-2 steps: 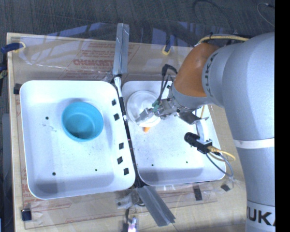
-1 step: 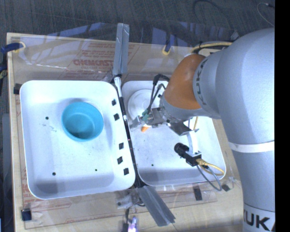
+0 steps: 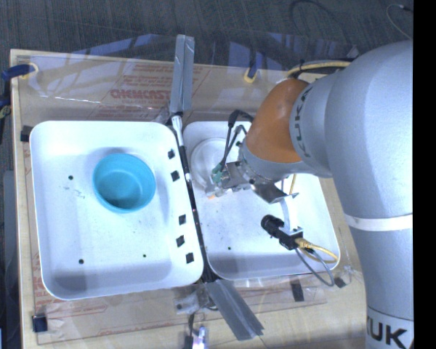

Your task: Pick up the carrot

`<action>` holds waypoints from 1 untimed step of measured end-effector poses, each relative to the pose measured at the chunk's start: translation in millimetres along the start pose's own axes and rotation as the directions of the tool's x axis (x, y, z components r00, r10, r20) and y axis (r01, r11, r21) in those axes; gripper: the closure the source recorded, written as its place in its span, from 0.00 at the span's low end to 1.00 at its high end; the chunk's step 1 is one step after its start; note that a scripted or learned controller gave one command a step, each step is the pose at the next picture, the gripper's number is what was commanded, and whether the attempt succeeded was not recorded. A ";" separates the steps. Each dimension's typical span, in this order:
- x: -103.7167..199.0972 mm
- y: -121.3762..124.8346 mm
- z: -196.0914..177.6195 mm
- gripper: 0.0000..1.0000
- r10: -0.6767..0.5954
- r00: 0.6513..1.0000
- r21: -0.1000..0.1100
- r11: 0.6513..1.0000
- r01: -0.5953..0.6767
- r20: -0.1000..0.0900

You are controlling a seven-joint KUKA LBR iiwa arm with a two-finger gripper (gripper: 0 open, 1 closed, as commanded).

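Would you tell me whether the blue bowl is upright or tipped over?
Upright: the blue bowl sits in the left bin, its round opening and inside facing the camera.

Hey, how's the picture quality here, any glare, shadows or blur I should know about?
Camera view: even overhead light, fairly sharp; white bins look bright, nearly washed out; soft shadow inside the blue bowl; faint reflections on the clear sheet behind the bins; the arm shades and covers the right bin's top, where a small orange bit is too small to identify.

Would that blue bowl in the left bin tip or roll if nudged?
Probably not. The blue bowl stands upright, wide and low, so it would likely slide over the smooth white left bin rather than tip. It looks like stiff, light plastic, so a small push might move it.
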State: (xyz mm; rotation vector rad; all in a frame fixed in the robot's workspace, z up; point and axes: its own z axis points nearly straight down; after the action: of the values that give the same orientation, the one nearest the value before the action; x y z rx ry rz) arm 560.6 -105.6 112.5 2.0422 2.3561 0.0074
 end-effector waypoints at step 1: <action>65.6 -18.0 -80.7 1.00 0.120 0.993 0.022 0.993 -0.119 -0.013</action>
State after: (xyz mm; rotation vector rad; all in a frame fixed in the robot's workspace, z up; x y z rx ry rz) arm 531.8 -42.3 191.9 2.1968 2.2476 -0.0009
